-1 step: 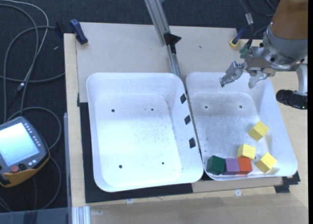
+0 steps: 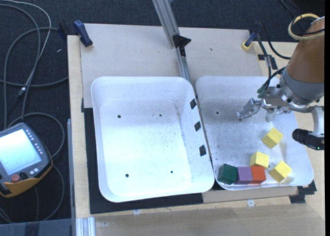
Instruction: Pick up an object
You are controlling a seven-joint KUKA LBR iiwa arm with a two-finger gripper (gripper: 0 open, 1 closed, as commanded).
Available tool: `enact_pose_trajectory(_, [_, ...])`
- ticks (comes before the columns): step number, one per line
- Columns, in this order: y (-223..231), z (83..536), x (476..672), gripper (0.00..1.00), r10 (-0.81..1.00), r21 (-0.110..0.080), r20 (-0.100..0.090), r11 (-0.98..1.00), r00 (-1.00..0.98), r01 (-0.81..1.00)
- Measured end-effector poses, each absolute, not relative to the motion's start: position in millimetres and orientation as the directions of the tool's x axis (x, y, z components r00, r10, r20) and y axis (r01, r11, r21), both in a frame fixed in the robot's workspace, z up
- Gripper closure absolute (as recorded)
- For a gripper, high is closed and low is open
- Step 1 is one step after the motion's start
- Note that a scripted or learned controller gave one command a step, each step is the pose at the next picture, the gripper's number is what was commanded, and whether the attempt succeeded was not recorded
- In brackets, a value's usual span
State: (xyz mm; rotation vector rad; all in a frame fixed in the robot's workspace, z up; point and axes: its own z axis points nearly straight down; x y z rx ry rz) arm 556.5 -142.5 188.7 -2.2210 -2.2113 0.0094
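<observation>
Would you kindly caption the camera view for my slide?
Arm's tool above right bin holding six blocks.

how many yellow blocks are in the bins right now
3, all in the right bin: one yellow block mid-bin, another above the orange block, the third near the front right corner.

Light even and fairly bright, from overhead. White bins [image 2: 144, 137] near blown out, little surface detail beyond dark specks. Shadows soft and short, tucked under the coloured blocks [image 2: 272, 138]. Dark floor [image 2: 36, 3] underexposed. Overall slightly soft; handheld screen [image 2: 19, 150] glares pale at left.
</observation>
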Motion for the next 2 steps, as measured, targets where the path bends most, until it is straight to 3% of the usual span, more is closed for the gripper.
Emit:
enact_pose_trajectory(1, [-187, 130, 532.7, 0.00, 1.000, 0.005, 0.000, 0.003, -0.003, 1.000])
enact_pose_trajectory(2, [-182, 98, 503.4, 0.00, 1.000, -0.005, 0.003, -0.001, 0.001, 1.000])
